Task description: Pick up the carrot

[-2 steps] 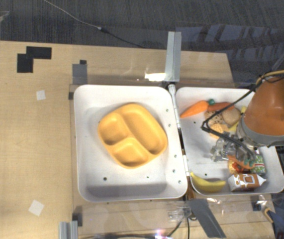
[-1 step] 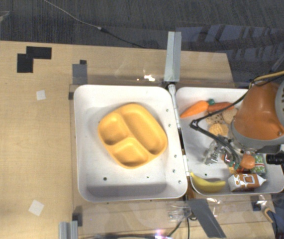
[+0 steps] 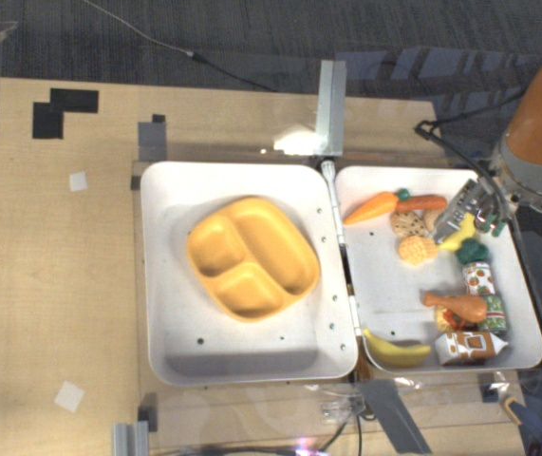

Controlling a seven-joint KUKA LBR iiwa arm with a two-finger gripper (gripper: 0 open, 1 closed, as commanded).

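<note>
Two white bins sit side by side on the wooden surface (image 3: 52,283). Left bin (image 3: 171,350): one yellow sectioned plate (image 3: 252,256), set at a slant near the middle. Right bin (image 3: 384,297): toy food, crowded toward the far and right sides.

Carrot (image 3: 370,207) lies in the right bin's far left part, near the divider, orange, tip pointing left and slightly down, green top at its right end. Just beside that green top, a second, redder orange piece (image 3: 424,201) runs on to the right. Below these a speckled cookie (image 3: 406,222) and a yellow corn piece (image 3: 417,249), close together.

Hand (image 3: 449,224) reaches in from the right over the bin's far right area, fingertips near the cookie's right edge, well apart from the carrot's body. Whether its fingers are spread or pressed together: cannot tell. Nothing visibly between them.

Near right side: drumstick (image 3: 456,304), small cartons (image 3: 468,347), banana (image 3: 396,350) along the near edge.
</note>
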